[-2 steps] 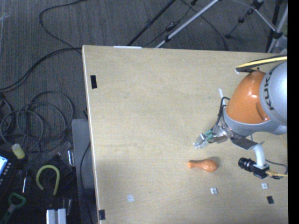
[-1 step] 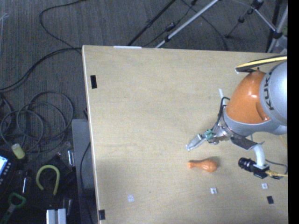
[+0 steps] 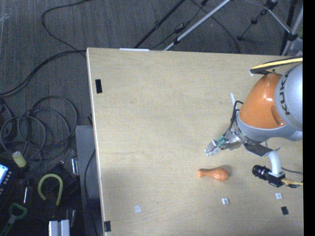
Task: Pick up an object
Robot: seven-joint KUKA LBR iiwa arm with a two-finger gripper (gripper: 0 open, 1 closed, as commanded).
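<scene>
– Orange gourd-shaped object (image 3: 215, 173): where did it lie?

– On its side on the table (image 3: 152, 107), toward the near right part of the top. Its thin neck pointed left and its fat end right. Nothing touched it.

– And the end effector (image 3: 212, 148)?

– It hung just beyond the object, near it but apart, with bare table showing between the two. It pointed left and a little downward. Whether it stood wide or narrow I could not tell; the view was too small and blurred there. It carried nothing that I could see.

– So how far along was the pick?

– By my judgement, hardly begun. The object rested flat on the table, not lifted and not gripped. What was left was the whole of it: bringing the end effector over the object, lowering around its body, closing, and raising it clear.

– Was anything in the way?

– Not much. A small white tag (image 3: 225, 200) lay on the table nearer the camera than the object, well clear of any approach. The grey arm (image 3: 290, 95) with its orange band reached in from the right, above the table. Off the table's left edge, dark cables (image 3: 39, 122) coiled on the carpet, and stand legs (image 3: 216, 6) crossed the floor at the far side.
</scene>
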